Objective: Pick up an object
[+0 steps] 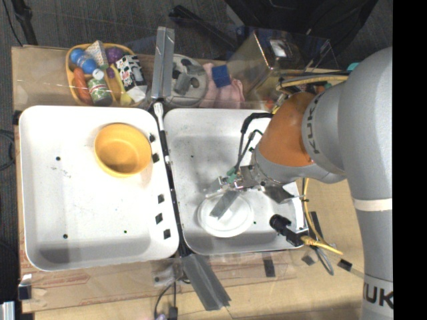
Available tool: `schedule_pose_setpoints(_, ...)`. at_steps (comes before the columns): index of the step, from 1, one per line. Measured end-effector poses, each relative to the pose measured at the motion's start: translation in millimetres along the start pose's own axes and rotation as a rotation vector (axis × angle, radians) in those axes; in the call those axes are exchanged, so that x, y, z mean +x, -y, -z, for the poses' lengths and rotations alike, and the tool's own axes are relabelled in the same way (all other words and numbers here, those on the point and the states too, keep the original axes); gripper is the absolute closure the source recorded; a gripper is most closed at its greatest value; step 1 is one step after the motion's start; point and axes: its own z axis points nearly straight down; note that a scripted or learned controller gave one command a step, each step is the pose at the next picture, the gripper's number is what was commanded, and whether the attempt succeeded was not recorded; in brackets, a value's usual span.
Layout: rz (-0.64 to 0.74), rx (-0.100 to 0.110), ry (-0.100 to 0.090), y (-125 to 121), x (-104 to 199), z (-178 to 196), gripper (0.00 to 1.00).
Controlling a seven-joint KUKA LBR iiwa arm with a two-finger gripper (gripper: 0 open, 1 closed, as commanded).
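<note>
A round white plate (230, 224) lies in the right bin (200, 132), near its front wall. My gripper (222, 201) reaches in from the right and hangs low over the plate's upper left part, hiding some of it. I cannot make out anything held in the gripper. A yellow bowl (122, 149) sits upright in the left bin (67, 205), toward its back right corner, far from the gripper.
Behind the bins stand a yellow basket of small toys and bottles (100, 73), a grey object (187, 79) and a blue block on pink cloth (221, 77). The divider between the bins (168, 179) carries small black clips.
</note>
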Motion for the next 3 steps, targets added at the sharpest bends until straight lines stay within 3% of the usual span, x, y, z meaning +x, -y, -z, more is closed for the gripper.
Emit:
schedule_pose_setpoints(1, -0.041, 0.002, 0.001, -55, 51, 0, 0.00)
schedule_pose_setpoints(2, -0.146, 0.004, 0.000, -8, -4, 39, 0.00)
schedule_pose_setpoints(3, 0.024, -0.002, 0.000, 6, -2, 1, 0.00)
